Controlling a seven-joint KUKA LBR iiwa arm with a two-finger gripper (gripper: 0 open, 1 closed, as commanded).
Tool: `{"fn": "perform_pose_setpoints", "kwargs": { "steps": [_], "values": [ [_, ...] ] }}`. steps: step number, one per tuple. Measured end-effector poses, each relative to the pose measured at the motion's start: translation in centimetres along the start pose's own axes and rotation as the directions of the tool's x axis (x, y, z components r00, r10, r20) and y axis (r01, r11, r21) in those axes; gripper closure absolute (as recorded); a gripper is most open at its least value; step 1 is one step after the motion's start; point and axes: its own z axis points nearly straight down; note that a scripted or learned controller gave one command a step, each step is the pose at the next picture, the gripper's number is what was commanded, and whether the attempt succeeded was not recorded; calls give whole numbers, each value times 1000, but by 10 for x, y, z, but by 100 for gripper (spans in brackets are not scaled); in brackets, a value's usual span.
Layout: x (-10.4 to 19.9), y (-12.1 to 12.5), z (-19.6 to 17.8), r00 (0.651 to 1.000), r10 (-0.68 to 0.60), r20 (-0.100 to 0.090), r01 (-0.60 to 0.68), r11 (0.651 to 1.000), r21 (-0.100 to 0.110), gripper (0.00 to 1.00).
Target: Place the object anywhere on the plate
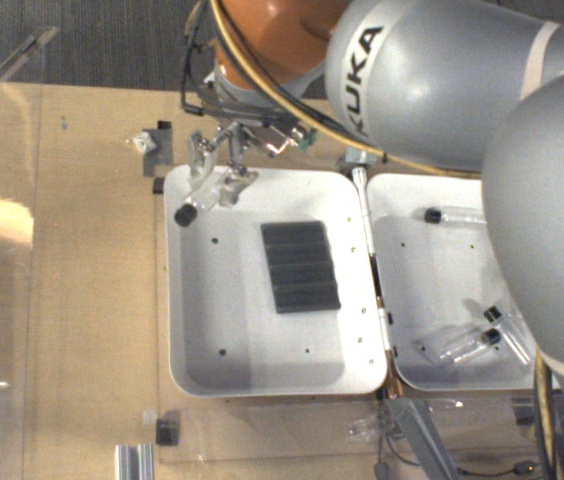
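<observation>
A pale wooden tabletop sits under a dark carpeted floor strip at the top of the view, and it carries 2 shallow white bins side by side. The grey arm, with its orange band, sweeps in from the right and covers much of the right bin. The left bin holds the dark ribbed plate, lying flat near its middle, slightly toward the right wall.

The claw hangs over the far left corner of the left bin. A clear tube with a black cap sits at its tips, cap end low and close to the bin's corner; it looks pinched between the fingers, though the transparent body makes the contact hard to confirm. I judge the claw clenched on it.

To do this step well, the arm should lift the tube clear of the bin rim first, then travel toward the plate and lower before letting go, since a round tube dropped from height could roll off the ribs.

Nothing lies between the claw and the plate. In the right bin, several similar clear tubes lie apart from the task, and 1 more rests near its far wall.
</observation>
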Motion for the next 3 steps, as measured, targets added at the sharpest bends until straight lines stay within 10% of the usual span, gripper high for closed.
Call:
{"fn": "perform_pose_setpoints", "kwargs": {
  "steps": [1,2,3],
  "values": [
    [7,-6,-19,986,168,-2,-168,986,0,100],
    [10,-7,49,947,-321,-3,321,947,-4,100],
    [9,-7,25,962,-272,0,272,962,-2,100]
  ]
}}
